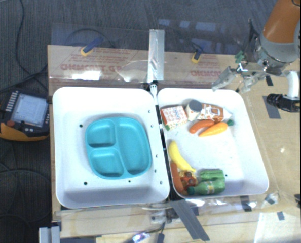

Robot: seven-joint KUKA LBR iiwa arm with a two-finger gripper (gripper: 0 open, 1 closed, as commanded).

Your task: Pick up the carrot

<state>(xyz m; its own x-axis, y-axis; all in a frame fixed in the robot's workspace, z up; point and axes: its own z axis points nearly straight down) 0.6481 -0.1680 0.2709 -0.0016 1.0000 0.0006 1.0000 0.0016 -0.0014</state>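
Note:
The carrot [215,129] is orange with a small green top at its right end. It lies in the right bin [252,151], in the back half, tight against a darker orange piece [199,126] on its left. My gripper [228,87] hangs over the back right rim of that bin, up and to the right of the carrot and well apart from it. Its two fingers are spread open with nothing between them.
The right bin also holds a small printed box [174,116], a carton [212,111], a grey round thing [194,106], a banana [179,156] and a green packet [210,181]. In the left bin [69,135] sits a blue divided plate [117,147]. A pendant [23,114] lies left of the bench.

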